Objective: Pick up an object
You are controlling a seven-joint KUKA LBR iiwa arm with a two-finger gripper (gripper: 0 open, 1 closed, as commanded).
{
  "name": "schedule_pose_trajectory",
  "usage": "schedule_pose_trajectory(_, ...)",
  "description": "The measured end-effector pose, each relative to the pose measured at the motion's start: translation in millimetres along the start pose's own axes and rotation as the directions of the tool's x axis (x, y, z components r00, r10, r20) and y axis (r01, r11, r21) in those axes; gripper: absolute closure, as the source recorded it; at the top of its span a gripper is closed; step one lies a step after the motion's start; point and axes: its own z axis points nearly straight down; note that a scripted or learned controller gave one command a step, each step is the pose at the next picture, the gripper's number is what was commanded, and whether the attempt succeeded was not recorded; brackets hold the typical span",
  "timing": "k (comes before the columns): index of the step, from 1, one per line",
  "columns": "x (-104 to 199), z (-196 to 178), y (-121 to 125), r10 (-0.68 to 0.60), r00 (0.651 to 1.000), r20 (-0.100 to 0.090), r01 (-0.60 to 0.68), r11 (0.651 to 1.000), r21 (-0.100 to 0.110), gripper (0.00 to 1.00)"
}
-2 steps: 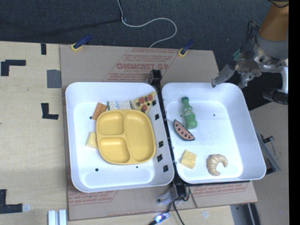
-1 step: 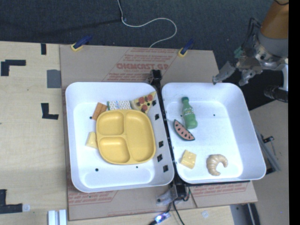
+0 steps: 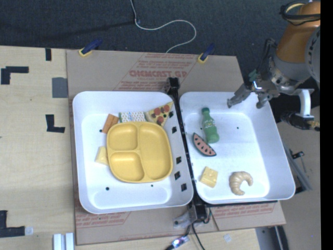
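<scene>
My gripper (image 3: 247,100) hangs over the back right corner of the right bin (image 3: 260,139), fingers spread apart with nothing between them. In that bin lie a green bottle (image 3: 209,125), a watermelon slice (image 3: 204,145), a cheese wedge (image 3: 209,177) and a croissant (image 3: 241,182). The bottle is the closest of them, to the left of and a little nearer than the gripper.
The left bin (image 3: 88,139) holds a yellow divided plate (image 3: 139,151), with a pizza slice (image 3: 160,113), an orange piece (image 3: 110,123) and a pale yellow block (image 3: 101,155) tucked around it. A white cable (image 3: 161,26) loops across the dark floor behind the bench.
</scene>
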Motion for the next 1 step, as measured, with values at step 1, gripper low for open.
schedule_pose_trajectory(1, 7.5, 57.6, -8.8, -0.001, 1.000, 0.000, 0.001, 1.000, 0.000, 0.00)
